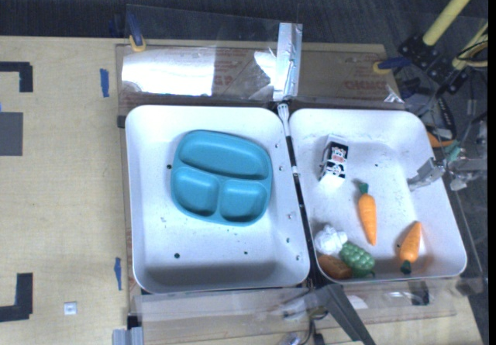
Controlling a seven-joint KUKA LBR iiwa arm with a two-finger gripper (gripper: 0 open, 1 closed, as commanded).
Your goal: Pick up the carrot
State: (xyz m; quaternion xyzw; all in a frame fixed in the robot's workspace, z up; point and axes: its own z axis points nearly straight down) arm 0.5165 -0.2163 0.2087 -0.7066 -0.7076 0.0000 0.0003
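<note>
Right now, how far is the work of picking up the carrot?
Nothing looks done yet. The carrot lies flat in the right bin, untouched, and a second carrot lies near that bin's right wall. The claw sits at the bin's right edge, apart from both. Approach, grasp and lift are all left.

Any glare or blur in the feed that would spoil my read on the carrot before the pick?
Camera view: the carrot is sharp and evenly lit. Glare is strongest on the clear panel behind the bins. The gripper at the right bin's edge looks soft and smeared.
</note>
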